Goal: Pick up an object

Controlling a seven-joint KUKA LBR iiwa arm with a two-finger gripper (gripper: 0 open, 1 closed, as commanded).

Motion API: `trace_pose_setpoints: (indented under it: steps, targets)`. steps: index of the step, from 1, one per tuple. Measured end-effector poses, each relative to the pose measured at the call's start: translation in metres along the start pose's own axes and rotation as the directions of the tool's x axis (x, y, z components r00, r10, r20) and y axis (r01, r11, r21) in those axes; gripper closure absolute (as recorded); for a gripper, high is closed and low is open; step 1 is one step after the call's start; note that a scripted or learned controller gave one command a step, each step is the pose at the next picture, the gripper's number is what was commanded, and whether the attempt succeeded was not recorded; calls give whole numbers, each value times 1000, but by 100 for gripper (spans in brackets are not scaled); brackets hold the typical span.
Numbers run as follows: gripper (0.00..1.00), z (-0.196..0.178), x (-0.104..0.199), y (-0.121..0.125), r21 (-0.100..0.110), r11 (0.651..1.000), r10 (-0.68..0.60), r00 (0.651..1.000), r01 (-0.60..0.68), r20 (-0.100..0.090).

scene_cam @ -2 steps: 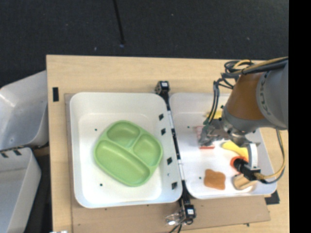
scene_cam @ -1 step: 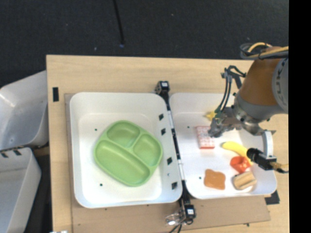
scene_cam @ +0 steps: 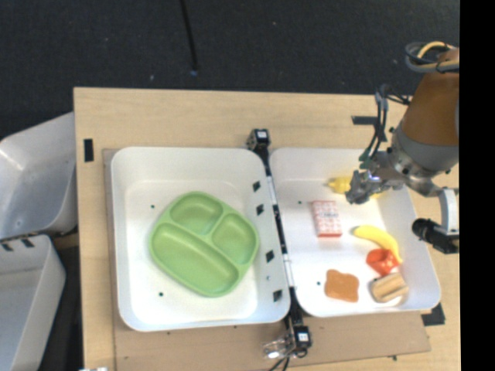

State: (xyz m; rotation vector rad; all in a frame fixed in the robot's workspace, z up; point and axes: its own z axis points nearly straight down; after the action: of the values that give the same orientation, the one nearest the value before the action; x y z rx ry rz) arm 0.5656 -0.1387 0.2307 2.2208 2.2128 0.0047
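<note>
The tool (scene_cam: 362,189) hangs over the right bin (scene_cam: 303,296), near its 12 o'clock wall. I cannot tell if it is open or closed. A small yellow thing (scene_cam: 338,184) lies just beside it, at its 9 o'clock. There is bare white floor along the bin's 9 o'clock side. A pink box (scene_cam: 327,218) lies in the middle. A yellow banana (scene_cam: 378,239), a red thing (scene_cam: 382,260), a brown bun (scene_cam: 388,287) and an orange piece (scene_cam: 341,285) crowd the 5 o'clock corner. The left bin (scene_cam: 124,207) holds a green tray (scene_cam: 203,243). Both bins sit on the worktop (scene_cam: 193,118).
</note>
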Motion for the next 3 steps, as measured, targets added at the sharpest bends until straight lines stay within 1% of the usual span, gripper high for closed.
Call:
trace_pose_setpoints:
  steps: [1, 2, 3]
  targets:
    - [100, -24, -1, 1, 3, 1000, -7, 1000, 7, -1]
    - [100, -29, 43, 13, 4, 1000, -9, 1000, 9, -2]
    - [100, -35, 95, 23, 5, 1000, -10, 1000, 10, -3]
